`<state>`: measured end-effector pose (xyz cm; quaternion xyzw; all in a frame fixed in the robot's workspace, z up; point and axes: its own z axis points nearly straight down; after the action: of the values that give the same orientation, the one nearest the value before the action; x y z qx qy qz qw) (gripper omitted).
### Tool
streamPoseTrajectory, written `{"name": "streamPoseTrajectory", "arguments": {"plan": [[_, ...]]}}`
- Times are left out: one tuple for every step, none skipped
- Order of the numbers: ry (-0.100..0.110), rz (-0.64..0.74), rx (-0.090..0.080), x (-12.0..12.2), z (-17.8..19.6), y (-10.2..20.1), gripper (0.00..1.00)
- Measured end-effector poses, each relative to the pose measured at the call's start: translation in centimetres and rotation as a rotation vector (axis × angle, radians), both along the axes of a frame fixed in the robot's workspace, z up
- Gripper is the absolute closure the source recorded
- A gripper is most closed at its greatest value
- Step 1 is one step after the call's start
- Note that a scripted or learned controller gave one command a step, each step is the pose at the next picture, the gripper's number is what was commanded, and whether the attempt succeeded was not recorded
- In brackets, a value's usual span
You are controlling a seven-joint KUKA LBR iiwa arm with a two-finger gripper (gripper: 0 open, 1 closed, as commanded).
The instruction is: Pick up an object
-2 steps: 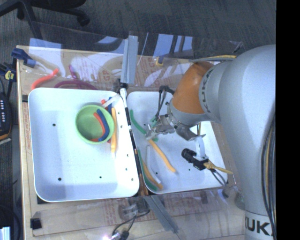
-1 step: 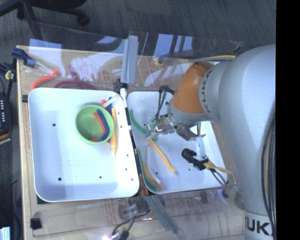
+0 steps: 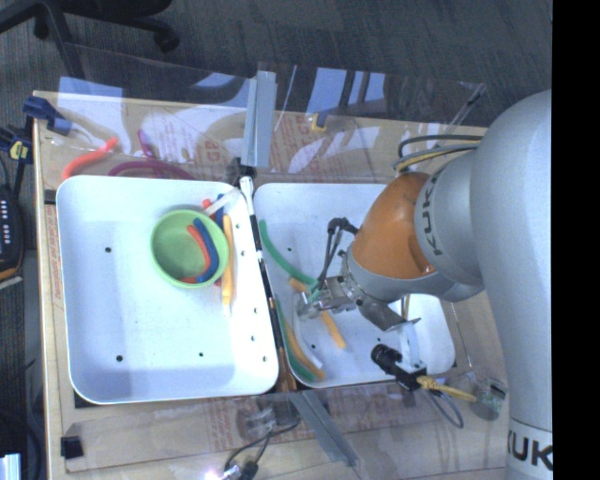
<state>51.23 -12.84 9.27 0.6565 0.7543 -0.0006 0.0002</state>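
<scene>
Gripper low in right bin among green and orange sticks, fingers' spread unclear, grasp cannot be told, orange stick just beside it; green bowl in left bin.

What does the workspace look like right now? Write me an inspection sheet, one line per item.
Surface: wooden bench bearing left bin and right bin, side by side.
Job's things: green bowl in left bin with red and blue pieces inside; orange stick beside the bowl; green strip and yellow stick in right bin.
Clutter: pink loop and orange cord on the bench behind left bin.
Grippers: gripper low over right bin, near the yellow stick; no held object visible.
Cables: yellow-black cables on the arm.
Surroundings: dark carpet, chair base.
</scene>
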Motion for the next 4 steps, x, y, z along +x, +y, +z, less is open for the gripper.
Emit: {"name": "streamPoseTrajectory", "arguments": {"plan": [[0.000, 0.000, 0.000, 0.0, 0.0, 0.0, 0.00], [0.005, 0.013, 0.002, 5.0, -0.1, 1.2, 0.00], [0.004, -0.049, 0.002, 0.6, 1.4, -1.4, 0.00], [0.013, -0.008, -0.005, 4.3, 0.1, -0.8, 0.00]]}}
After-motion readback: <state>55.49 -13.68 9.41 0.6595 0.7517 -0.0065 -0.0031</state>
